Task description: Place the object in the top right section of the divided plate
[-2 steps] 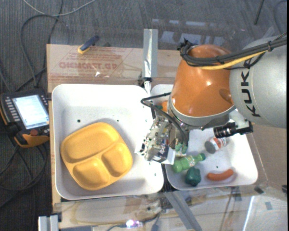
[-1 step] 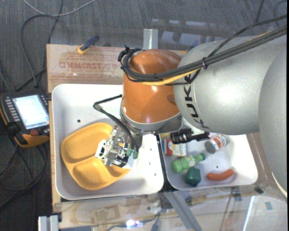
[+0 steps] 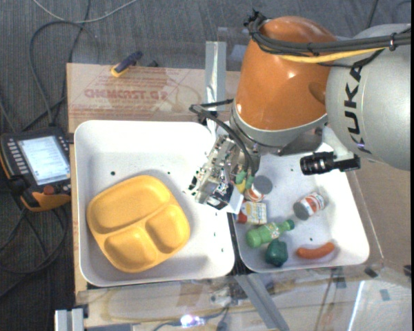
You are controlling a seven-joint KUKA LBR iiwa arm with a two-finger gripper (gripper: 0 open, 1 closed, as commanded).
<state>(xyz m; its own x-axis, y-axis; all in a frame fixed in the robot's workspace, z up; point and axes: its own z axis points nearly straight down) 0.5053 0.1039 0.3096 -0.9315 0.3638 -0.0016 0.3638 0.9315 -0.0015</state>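
A yellow divided plate (image 3: pixel 138 223) lies in the left bin (image 3: pixel 96 143), toward its front left; nothing lies in its sections. My gripper (image 3: pixel 216 181) hangs under the orange wrist, over the wall between the two bins, up and right of the plate. Just right of it, in the right bin (image 3: pixel 345 185), several small items crowd together: a green bottle (image 3: pixel 265 233), a dark green pepper (image 3: pixel 277 254), an orange-red sausage (image 3: pixel 316 252), a small can (image 3: pixel 309 205), a labelled packet (image 3: pixel 256 212) and a grey round piece (image 3: pixel 262 185). The arm hides the right bin's back part.
A teach pendant (image 3: pixel 34 161) rests on the floor left of the bench. A cardboard sheet (image 3: pixel 138 95) lies behind the left bin, with a small yellow-blue tool (image 3: pixel 126 62) at its far edge.
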